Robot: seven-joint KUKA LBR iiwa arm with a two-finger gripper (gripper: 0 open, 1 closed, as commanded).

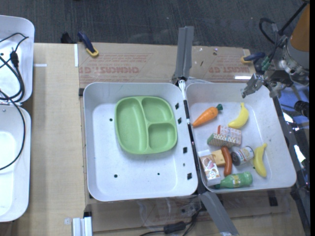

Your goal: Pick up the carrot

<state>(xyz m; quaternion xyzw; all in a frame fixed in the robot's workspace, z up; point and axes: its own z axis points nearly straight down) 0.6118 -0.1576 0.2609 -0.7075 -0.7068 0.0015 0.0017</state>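
The orange carrot (205,115) with a green top lies in the right bin (281,132), near its upper left corner and pointing toward the divider. My gripper (261,89) hangs over the bin's upper right corner, up and to the right of the carrot and well apart from it. Its fingers (248,89) are spread open with nothing between them.
Near the carrot lie a banana (239,117), a small box (226,135), a can (242,155), a sausage (226,160), a second banana (260,160) and a green bottle (235,181). The left bin (98,146) holds a green divided plate (146,124).
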